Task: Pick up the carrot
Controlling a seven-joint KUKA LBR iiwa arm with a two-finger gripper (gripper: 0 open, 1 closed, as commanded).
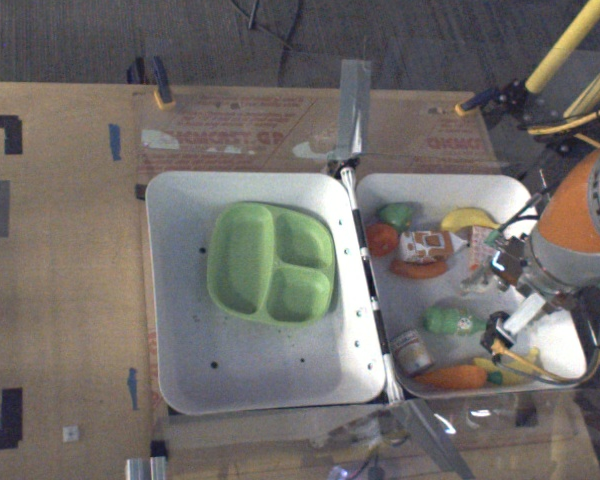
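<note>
Carrot [452,376], a tapered orange plastic toy with a green stalk end, is seen lying flat along the near edge of the shallow white right-hand bin [435,181]. Its length runs roughly parallel to that edge, and the green end is turned toward the near right corner. A small silver tin can [412,351] stands just beside its pointed end, on the side of the wall shared with the other bin, and a green toy vegetable [455,320] lies a little farther in toward the bin's middle. The grey gripper [495,268] is held over the right half of the bin, about midway between the far and near edges and well apart from the carrot. Whether the claw is released or clenched cannot be told, and nothing is seen grasped in it. The step in hand is judged to be the approach. It is best done by bringing the claw over the thick middle of the carrot, with the closing line set across its width so that the near wall and the can are cleared. A straight descent is advised, since a grasp near the tapered tip is likely to slip.
</note>
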